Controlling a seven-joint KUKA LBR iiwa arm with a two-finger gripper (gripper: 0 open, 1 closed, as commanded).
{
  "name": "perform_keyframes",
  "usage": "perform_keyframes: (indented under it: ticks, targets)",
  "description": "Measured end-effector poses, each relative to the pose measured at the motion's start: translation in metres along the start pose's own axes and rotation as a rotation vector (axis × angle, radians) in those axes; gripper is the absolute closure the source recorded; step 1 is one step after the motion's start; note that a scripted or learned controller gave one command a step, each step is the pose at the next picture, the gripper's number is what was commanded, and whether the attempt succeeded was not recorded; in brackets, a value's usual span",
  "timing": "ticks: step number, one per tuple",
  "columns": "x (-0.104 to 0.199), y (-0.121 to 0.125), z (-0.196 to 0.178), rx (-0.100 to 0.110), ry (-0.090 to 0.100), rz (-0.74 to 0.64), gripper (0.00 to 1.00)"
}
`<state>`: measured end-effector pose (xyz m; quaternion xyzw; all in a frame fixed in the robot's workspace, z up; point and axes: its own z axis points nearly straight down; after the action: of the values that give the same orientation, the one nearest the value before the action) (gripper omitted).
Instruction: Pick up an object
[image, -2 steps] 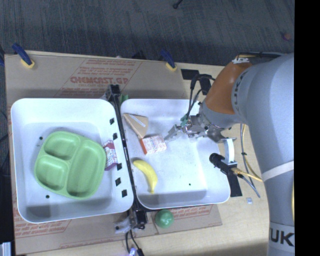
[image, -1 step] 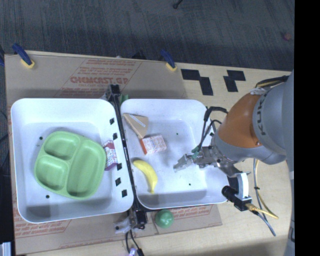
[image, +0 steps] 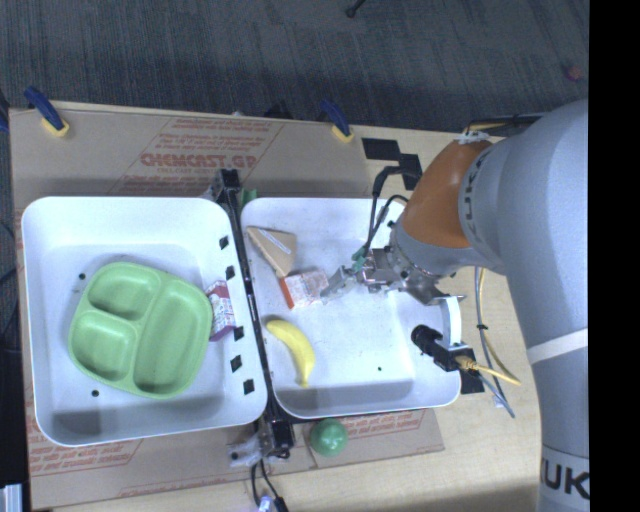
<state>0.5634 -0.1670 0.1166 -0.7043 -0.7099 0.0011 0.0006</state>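
Observation:
In the right bin lie a tan wedge-shaped block, a small clear-wrapped packet with an orange end and a yellow banana. My gripper reaches in from the right and sits low over the bin's middle, its tip right beside the wrapped packet's right end. Whether it touches the packet cannot be made out. The banana lies below and to the left of the gripper, apart from it. The orange-banded wrist rises behind the gripper.
The left bin holds a green divided plate and a small red-and-white packet against its right wall. A green ball rests on the cardboard below the right bin. Cables and a black fitting hang over the right bin's right rim.

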Motion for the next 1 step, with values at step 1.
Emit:
perform_keyframes:
  ticks: [1]
  targets:
    - [-0.0385,-0.0880,-0.0257,0.000,0.001,0.004,0.00]
